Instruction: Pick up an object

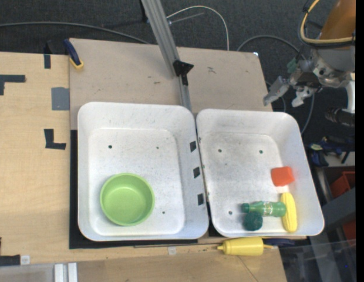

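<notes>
White bins, two, one green bowl, one orange block, tool spread, holding nothing

The arm gets chopped off by the top right edge, its gripper is too blurry to read, and the green bottle partly hides behind a dark green thing.

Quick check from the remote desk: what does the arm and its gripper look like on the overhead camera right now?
The arm has an orange section above a grey wrist, with a thin cable looping around it. The gripper is small and grey, two fingers tipped pale.
</notes>
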Tool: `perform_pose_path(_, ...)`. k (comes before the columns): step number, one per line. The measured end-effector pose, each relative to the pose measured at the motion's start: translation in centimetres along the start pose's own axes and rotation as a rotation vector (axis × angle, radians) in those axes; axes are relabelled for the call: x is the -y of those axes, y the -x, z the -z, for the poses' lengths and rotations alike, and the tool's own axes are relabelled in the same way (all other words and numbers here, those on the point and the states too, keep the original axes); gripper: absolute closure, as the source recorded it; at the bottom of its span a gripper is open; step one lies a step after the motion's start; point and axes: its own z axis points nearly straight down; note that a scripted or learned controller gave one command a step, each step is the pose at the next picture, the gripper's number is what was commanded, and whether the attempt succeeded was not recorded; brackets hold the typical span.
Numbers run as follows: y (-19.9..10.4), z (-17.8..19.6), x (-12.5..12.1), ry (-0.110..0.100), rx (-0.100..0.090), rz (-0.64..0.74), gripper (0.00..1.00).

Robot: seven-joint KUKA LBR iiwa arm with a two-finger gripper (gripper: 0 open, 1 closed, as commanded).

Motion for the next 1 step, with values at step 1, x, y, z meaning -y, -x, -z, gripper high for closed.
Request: perform_pose_path(1, 0.01, 0.00, 0.01, -0.001, 0.000, 0.000, 0.00)
